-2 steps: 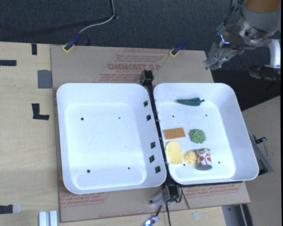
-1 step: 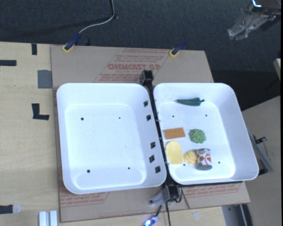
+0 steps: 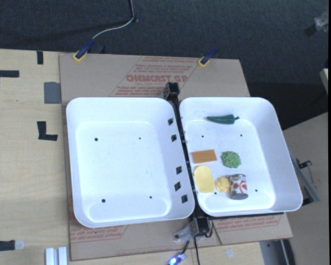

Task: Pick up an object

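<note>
Lying in the right bin (image 3: 280,148), all the candidates for picking cluster toward its left half, while the left bin (image 3: 77,164) sits flush beside it; whether my end effector is open or closed I cannot tell, nor how the pieces lie relative to it. A green pepper (image 3: 222,118) rests near the far wall, slim and glossy, its long axis running left to right with the thinner curled end toward the right. Nearer the middle, a flat orange rectangle (image 3: 204,156) lies with its long side also left to right, and just beside it on the right sits a round, bumpy green piece (image 3: 230,159) like a broccoli head. Toward the near wall a smooth pale yellow oblong (image 3: 203,179) stretches front to back, close against the dividing rim. Next to it is a small yellow-orange lump (image 3: 222,184), touching a little can (image 3: 239,187) with a red and white label. Both bins are smooth white plastic with rounded corners, standing on a brown cardboard sheet (image 3: 154,76) on the wooden worktop (image 3: 22,148).
</note>
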Controlling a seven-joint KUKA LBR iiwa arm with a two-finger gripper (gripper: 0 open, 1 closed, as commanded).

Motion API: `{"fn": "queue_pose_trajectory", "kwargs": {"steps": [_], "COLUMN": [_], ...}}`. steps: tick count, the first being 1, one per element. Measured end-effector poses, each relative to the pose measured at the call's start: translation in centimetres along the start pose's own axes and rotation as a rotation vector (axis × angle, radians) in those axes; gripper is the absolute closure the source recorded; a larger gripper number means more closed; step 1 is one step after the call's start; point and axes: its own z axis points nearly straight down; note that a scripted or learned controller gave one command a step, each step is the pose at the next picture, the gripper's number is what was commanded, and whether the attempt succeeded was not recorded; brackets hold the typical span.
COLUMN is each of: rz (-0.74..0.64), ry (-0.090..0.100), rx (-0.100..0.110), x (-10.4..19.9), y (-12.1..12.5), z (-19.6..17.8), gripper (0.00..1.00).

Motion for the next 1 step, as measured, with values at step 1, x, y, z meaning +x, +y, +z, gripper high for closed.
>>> {"fn": "queue_pose_trajectory", "kwargs": {"steps": [1], "rz": [-0.015], "ry": [0.008], "rx": [0.005], "x": [9.84], "y": [-1.18], "z": [0.28], "gripper": [1.00]}}
